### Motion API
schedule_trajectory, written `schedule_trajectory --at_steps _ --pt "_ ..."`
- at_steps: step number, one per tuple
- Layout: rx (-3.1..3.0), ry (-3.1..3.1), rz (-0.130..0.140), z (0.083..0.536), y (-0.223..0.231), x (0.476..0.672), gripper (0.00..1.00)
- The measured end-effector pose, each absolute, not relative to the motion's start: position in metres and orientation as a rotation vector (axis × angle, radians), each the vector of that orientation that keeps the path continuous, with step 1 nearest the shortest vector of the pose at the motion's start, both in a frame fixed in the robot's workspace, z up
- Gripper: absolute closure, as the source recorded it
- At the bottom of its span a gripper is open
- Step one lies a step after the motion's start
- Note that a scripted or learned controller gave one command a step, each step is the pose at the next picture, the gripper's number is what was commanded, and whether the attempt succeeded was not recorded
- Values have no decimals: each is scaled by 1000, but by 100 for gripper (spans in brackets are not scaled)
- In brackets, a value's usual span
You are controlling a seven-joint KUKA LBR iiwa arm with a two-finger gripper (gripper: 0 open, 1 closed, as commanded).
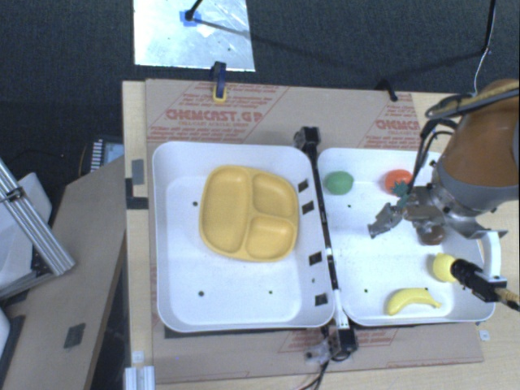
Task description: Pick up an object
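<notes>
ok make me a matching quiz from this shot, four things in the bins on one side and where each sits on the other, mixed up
Things:
1. yellow divided plate
2. green ball
3. banana
4. orange fruit

Places:
A. near edge of the right bin
B. far side of the right bin, next to the divider
C. middle of the left bin
D. far side of the right bin, just beside the arm

Pairs: 1-C, 2-B, 3-A, 4-D

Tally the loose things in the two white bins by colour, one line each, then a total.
Yellow: 3, the divided plate in the left bin, the banana and a round yellow piece in the right bin.
Green: 1, the green ball.
Orange-red: 1, the orange-red piece, partly hidden by the arm.
Total: 5
</notes>
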State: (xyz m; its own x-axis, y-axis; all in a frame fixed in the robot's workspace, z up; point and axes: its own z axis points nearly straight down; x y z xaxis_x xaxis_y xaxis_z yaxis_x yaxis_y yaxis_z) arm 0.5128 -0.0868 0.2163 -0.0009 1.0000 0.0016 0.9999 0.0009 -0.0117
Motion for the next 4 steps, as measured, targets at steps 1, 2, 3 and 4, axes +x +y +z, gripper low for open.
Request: schedule_trajectory --at_steps 1,2,3,4 --pt "-2219 -2226 -1 222 -87 515 0" --pt "-2219 -2221 2 178 -87 508 0" --pt "-2219 -2220 2 126 -84 518 0" --pt "-2220 -2220 1 82 -83 518 0"
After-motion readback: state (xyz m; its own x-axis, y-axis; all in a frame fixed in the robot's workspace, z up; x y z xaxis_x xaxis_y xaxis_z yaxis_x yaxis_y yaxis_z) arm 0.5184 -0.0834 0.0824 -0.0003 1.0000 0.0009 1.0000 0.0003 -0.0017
